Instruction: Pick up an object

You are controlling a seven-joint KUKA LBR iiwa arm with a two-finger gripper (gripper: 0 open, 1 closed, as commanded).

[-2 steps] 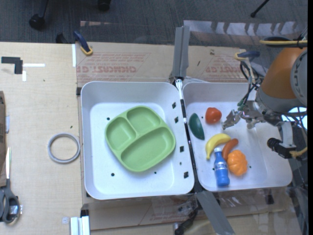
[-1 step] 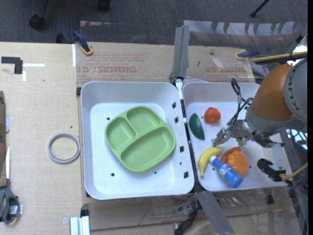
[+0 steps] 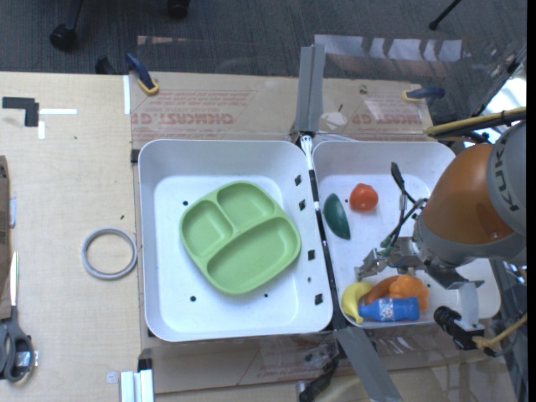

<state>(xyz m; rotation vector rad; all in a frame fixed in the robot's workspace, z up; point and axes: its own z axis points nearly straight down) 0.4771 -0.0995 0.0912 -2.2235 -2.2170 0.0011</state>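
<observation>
The gripper [image 3: 387, 262] sits low in the right bin [image 3: 435, 159], but the arm's bulk covers most of it, so I can't tell what state it's in. Under it there's a pile at the bin's near edge: a yellow banana [image 3: 353, 298], a blue bottle [image 3: 389, 310], and an orange thing [image 3: 405, 287], probably a fruit, half hidden. A red tomato [image 3: 363, 197] and dark green piece [image 3: 337, 216] lie farther back.

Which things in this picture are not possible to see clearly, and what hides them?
- Gripper: in the camera view, its state over the right bin is too small and cluttered to read.
- Orange object: the arm's wrist covers its upper part, so its shape is unclear.
- Yellow object: the blue bottle hides part of it.
- Blue bottle label: too small to read.
- Scissors: cut off by the left edge.
</observation>
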